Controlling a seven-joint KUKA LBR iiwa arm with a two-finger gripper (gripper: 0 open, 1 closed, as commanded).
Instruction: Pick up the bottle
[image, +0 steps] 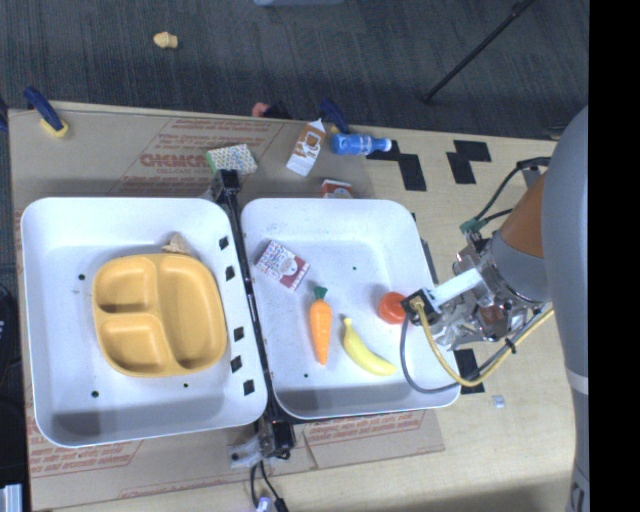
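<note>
You see the blue bottle (358, 145) lying on the bench beyond the right bin (400, 215), well apart from the gripper (425, 305), which sits at that bin's right rim beside an orange ball (391, 307), its finger state indeterminate.

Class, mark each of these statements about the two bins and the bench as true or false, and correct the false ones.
1. The yellow divided plate lies in the left bin. True.
2. The carrot lies in the left bin. False: it lies in the right bin, beside the banana.
3. The blue bottle lies on the bench, outside both bins. True.
4. The tool is over the plate. False: it is at the right bin's right edge, near an orange-red round item.
</note>
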